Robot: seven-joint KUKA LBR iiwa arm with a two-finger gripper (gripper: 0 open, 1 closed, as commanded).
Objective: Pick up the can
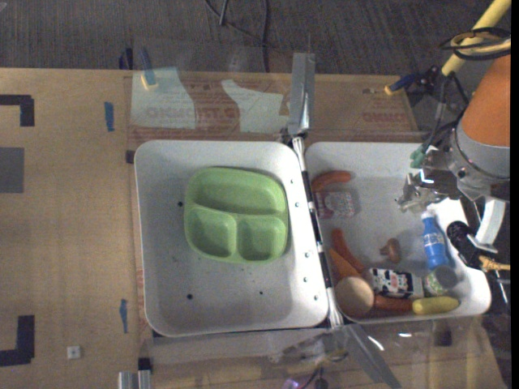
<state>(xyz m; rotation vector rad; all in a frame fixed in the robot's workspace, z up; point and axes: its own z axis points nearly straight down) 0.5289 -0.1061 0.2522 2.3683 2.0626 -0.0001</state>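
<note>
Gripper (418,191) fingers blur against the right bin (369,164); we cannot tell their state. Can (336,203) lies near the divider.

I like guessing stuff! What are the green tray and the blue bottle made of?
The green tray looks like matte molded plastic: one even colour, rounded compartments. The blue bottle is probably glossy plastic, with a white cap, though it's small and blurry.

We look down on a wooden desk (65,241) bearing two white bins. A green divided plastic tray (237,215) lies in the left bin (162,282). The metal gripper (419,191) hangs over the right bin (369,164), beside a blue bottle (434,241), a clear can (336,203) and a tan egg (354,295).
</note>
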